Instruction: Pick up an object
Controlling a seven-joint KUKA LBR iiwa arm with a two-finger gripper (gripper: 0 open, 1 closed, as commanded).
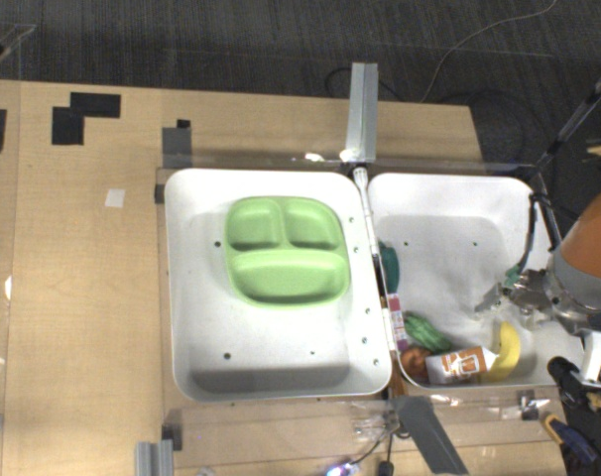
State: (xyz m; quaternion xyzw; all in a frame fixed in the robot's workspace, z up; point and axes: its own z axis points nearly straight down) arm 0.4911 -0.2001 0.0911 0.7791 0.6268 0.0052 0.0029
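You can't tell the gripper [504, 300] grip state; the banana [508, 350] stands upright just below it.

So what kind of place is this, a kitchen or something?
Probably a robot testing lab, not a kitchen. A robot arm reaches over two white bins on a wooden bench. One bin holds a green divided plate, the other toy-like food such as a banana.

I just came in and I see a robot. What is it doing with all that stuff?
The robot arm reaches in over the right bin. A banana, a small carton and a green thing lie in that bin's near corner. Nothing is picked up yet. The left bin holds a green divided plate.
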